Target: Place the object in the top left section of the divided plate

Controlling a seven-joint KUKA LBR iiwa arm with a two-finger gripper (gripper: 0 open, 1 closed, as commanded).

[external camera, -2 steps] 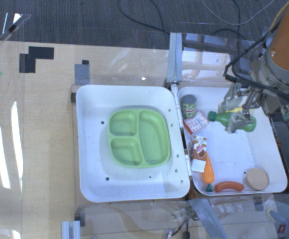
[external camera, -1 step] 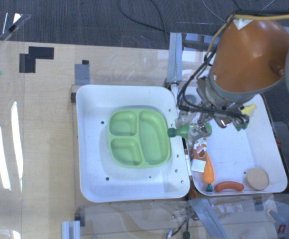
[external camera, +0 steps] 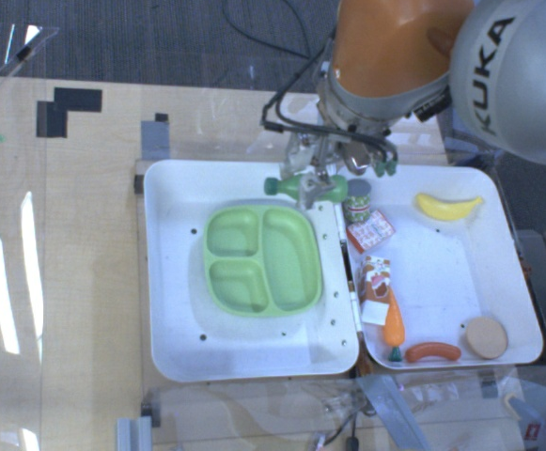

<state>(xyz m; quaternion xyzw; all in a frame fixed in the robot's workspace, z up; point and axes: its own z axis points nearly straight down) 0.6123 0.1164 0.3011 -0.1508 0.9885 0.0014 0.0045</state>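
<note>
Nearest the camera, well below the end effector [external camera: 318, 178], a sausage [external camera: 431, 351] and a round tan cookie [external camera: 486, 337] lie at the near edge of the right bin [external camera: 498, 252]. Just beyond them a carrot [external camera: 394, 323] touches a small carton [external camera: 376, 287], both below the end effector and slightly to its right. Closer to it sits a red and white box [external camera: 368, 230], and right beside it on the right a can [external camera: 357, 198] stands against the wall between the bins. A banana [external camera: 449, 206] lies farther right, well apart from the end effector.

Below and left of the end effector, the green plate [external camera: 262, 260] sits in the left bin [external camera: 174, 280]; its top left section is the nearest to the end effector among the left ones, yet nothing lies in it.

The end effector hangs over the far edge of the left bin, by the dividing wall. A green thing [external camera: 287, 187] shows at its tips, sticking out to the left; whether the tips are pinching it or are spread I cannot tell

Beyond lies the desk [external camera: 66, 252], and the arm [external camera: 395, 36] rises above
</note>
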